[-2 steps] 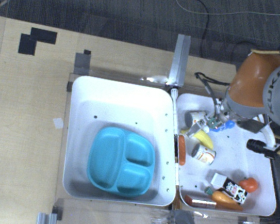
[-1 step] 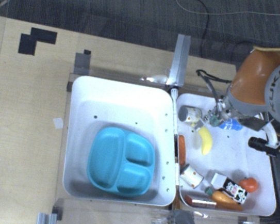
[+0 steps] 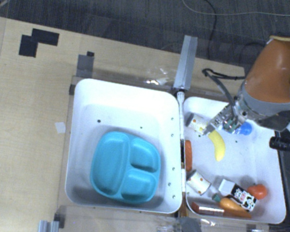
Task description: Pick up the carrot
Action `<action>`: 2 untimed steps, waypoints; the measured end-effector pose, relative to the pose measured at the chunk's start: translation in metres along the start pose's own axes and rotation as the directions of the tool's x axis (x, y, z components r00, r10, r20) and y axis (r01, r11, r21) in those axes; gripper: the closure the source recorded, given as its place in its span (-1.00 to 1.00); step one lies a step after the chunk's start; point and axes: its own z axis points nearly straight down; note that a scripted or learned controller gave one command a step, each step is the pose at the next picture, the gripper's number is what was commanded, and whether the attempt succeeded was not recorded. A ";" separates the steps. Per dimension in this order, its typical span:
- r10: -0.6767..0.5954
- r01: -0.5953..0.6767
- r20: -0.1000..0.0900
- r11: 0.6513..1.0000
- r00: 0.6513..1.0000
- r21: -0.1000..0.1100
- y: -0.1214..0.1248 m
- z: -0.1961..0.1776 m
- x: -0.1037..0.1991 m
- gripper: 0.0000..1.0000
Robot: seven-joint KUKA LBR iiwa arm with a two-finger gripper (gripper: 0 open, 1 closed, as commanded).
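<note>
Tool [image 3: 225, 122]: sits in the upper part of the right bin, at the end of the grey arm with the orange band [image 3: 273, 70] that enters from the upper right of the frame; whether it is released or clenched cannot be told from this slant, and nothing is visibly grasped.
Nearest things: a banana [image 3: 217, 144] lies just below and touching or nearly touching the tool; a blue round object [image 3: 245, 129] lies just to its right; a small white packet [image 3: 196, 124] lies just to its left.
Carrot [image 3: 233, 205]: lies on its side at the lower edge of the right bin [image 3: 275, 175], well apart from the tool, at the lower right of the frame.
Carrot's neighbours: a black-and-white patterned box [image 3: 243, 196] rests against its upper side; a red-orange round object [image 3: 257, 191] sits just above and right; a dark red bar [image 3: 208, 208] lies to its left.
Left bin [image 3: 81, 130]: holds a blue divided plate [image 3: 126, 165].
Desk [image 3: 18, 131]: pale wood, carrying both bins.
Risk, wrong target: the tool stands over the banana, so a descent here would likely take the banana rather than the carrot.
Risk, crowding: the carrot is hemmed between the box and the bin wall; a closing grip could catch the box or slip off the tapered body.
</note>
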 end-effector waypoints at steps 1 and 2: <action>0.373 -0.373 0.001 0.928 0.928 0.001 0.009 -0.018 -0.032 1.00; 0.309 -0.309 0.002 0.951 0.951 0.001 -0.028 -0.015 -0.105 1.00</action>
